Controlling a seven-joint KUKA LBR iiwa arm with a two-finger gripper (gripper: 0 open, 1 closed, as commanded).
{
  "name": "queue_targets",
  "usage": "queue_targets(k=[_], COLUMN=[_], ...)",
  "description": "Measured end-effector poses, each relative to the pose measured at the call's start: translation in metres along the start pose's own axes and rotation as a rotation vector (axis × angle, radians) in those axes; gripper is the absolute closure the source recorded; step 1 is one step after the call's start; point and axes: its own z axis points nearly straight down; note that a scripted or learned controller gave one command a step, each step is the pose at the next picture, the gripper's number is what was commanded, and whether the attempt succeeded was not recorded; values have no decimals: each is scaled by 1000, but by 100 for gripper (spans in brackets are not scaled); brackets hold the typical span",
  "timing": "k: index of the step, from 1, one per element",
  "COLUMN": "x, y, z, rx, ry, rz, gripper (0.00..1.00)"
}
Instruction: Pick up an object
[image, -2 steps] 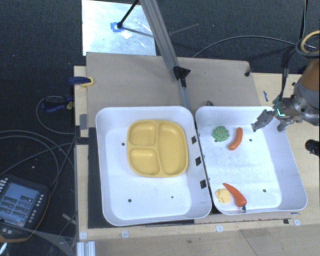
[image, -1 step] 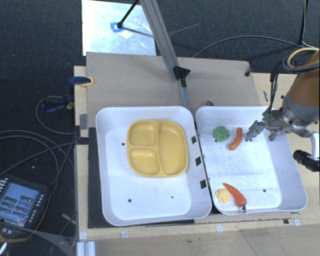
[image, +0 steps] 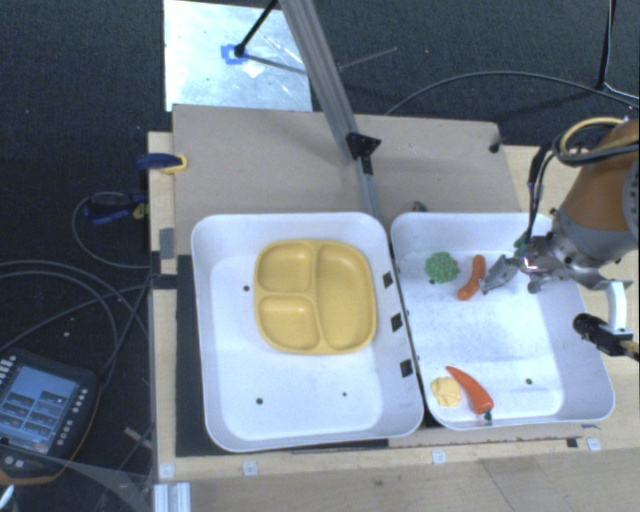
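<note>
Bins sit side by side: the left bin holds a yellow divided plate. The right bin has broccoli beside a small carrot, with a yellow piece and red pepper near its front. Gripper hangs just right of the carrot, fingers slightly parted, gripping nothing.

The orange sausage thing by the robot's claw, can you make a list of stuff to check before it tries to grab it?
1. Target in reach: the orange sausage lies in the right bin, right beside the gripper. Ok.
2. Fingers open enough to fit around it: cannot tell, they are too small and blurred.
3. Nothing already held: cannot tell.
4. Room around the target: the green broccoli sits close on its far side and could get bumped. Not ok.
5. Other items out of the way: the red pepper and the yellow piece lie at the bin's near edge. Ok.
</note>
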Motion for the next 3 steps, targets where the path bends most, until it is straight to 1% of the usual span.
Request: queue_targets(k=[1,2,3], x=[0,0,0], y=[0,2,2], z=[36,23,-21], rx=[0,-7,-8], ry=[0,-1,-1], rz=[0,0,-3], gripper=[0,100,100])
